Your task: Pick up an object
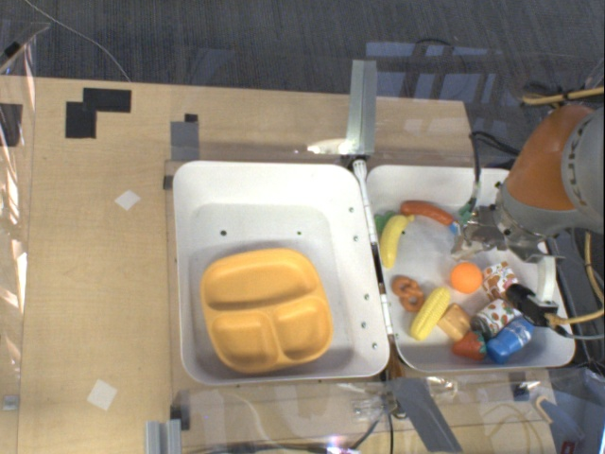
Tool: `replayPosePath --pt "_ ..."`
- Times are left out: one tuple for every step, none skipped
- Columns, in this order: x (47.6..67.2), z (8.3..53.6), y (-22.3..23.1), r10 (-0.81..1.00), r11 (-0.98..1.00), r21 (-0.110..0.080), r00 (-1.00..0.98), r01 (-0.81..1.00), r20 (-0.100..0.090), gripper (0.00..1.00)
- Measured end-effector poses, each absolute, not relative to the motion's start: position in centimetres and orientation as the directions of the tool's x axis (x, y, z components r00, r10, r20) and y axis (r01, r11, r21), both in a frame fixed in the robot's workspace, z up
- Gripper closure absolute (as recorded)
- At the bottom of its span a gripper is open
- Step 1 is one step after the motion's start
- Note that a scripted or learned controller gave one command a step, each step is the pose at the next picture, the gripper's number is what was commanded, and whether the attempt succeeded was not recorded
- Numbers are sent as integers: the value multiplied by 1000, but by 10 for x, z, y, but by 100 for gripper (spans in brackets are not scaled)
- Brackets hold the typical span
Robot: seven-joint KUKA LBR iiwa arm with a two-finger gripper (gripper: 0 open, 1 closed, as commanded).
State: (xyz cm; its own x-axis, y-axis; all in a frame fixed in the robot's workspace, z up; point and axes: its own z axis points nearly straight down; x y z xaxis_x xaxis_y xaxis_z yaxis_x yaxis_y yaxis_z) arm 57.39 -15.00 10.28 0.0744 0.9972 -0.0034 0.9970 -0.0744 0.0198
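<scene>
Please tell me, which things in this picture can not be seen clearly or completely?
- Gripper, camera view: too small and blurred against the wrist to judge.
- Green item in the right bin: mostly hidden behind the banana.
- Red item at the bin's near edge: partly covered by the blue item; its kind is unclear.
- Arm: cut off by the right edge.

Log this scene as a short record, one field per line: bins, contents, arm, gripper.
left bin: holds a yellow divided tray
right bin: holds toy food, including a banana, a hot dog, an orange ball, a pretzel, a corn cob and a blue piece
arm: reaches over the right bin from the right
gripper: low over the right bin's far side, near the hot dog
grasp: nothing seen held
</scene>
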Motion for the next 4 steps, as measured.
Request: replayPosePath --pt "600 251 -122 998 -70 19 70 997 0 100" --pt "597 244 -123 997 -72 5 72 997 -1 0" --pt "642 184 -21 935 -354 -1 354 935 2 0" --pt "610 141 -98 853 -522 1 522 853 -2 0"
